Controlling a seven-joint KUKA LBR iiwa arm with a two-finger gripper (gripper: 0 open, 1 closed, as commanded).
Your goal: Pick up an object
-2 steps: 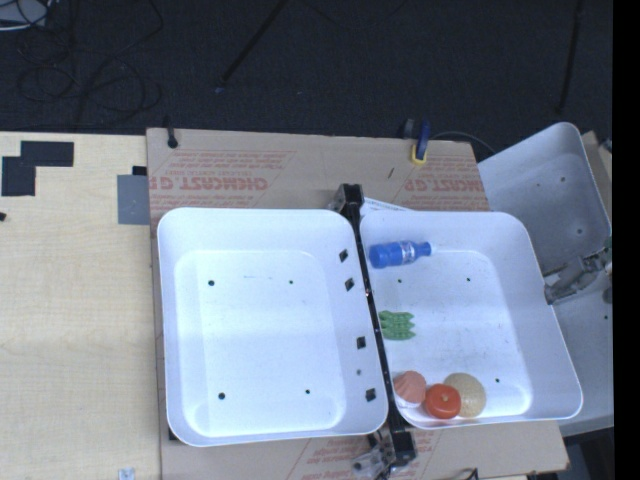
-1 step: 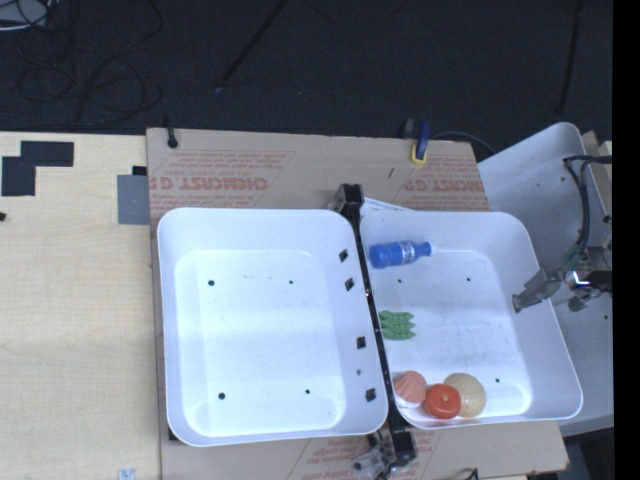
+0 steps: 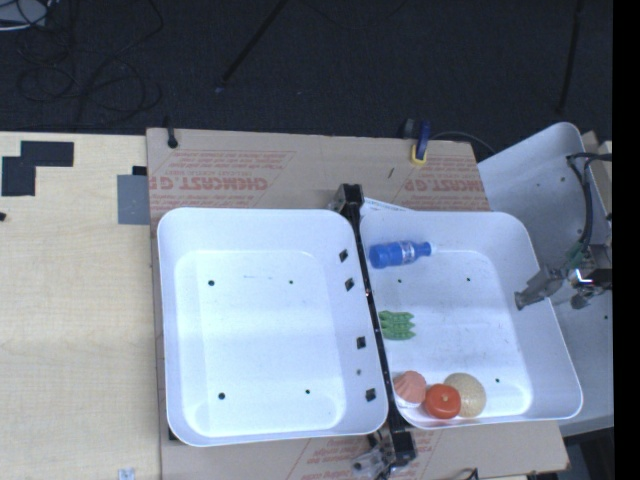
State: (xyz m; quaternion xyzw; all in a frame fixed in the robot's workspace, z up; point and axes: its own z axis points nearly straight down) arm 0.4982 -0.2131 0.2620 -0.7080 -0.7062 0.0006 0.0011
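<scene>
left bin (image 3: 180, 268) bare | cardboard (image 3: 230, 173) under bins, print inverted, reads roughly "CHEMCAST G.P." | right bin (image 3: 505, 233): blue bottle (image 3: 399, 254) top-left, green pea pod (image 3: 396, 325) mid-left, peach, red, tan round pieces (image 3: 441, 397) front | claw (image 3: 545, 288) at right rim, grip state unclear, nothing seen held | pick not started

Both white bins (image 3: 262, 230) are looking like smooth, slightly glossy plastic, sitting on matt brown printed cardboard (image 3: 240, 173) over a pale wood-grain bench (image 3: 70, 308); the blue bottle (image 3: 398, 254) is showing a shiny plastic sheen, and the gripper (image 3: 545, 288) is appearing as dull grey metal
</scene>
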